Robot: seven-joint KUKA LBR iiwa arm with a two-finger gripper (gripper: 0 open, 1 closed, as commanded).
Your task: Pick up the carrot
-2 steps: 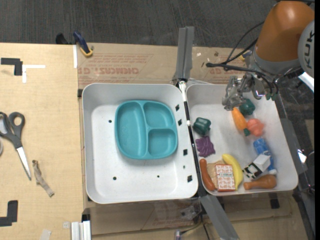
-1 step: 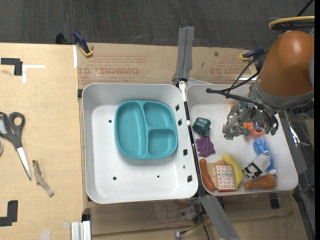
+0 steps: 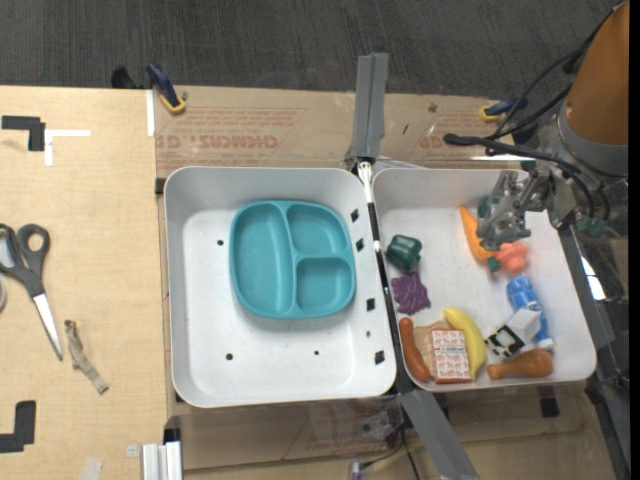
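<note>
Camera view, from the near edge to the far one. On the left of the worktop (image 3: 80,198), a pair of scissors (image 3: 30,268) with grey handles, well apart from both bins. At the near wall of the right bin (image 3: 575,298), a row of toy food: a red sausage (image 3: 408,346), a small red and white box (image 3: 449,355) touching it, a yellow banana (image 3: 466,333) just beside the box, a little black and white piece (image 3: 505,340), and a brownish-orange long piece (image 3: 522,366) in the near right corner. Farther in, a purple bunch (image 3: 409,292) near the wall between the bins, a blue bottle (image 3: 522,296) on the right side, then a dark green object (image 3: 404,252). In the left bin (image 3: 200,298), a teal divided plate (image 3: 293,258), lying flat about in the middle.

Carrot (image 3: 470,230) in the far half of the right bin, bright orange, lying at a slant on the bin floor, with a rounder orange piece (image 3: 513,258) just beside its near end. Directly over this spot, the jaws, hanging down from the grey and orange arm (image 3: 600,78) and reaching the carrot's right side. Cannot tell if open, closed, or gripping the carrot: too dark and too small to read. Beyond the bins, a blue and yellow clamp (image 3: 165,86) at the far left.
</note>
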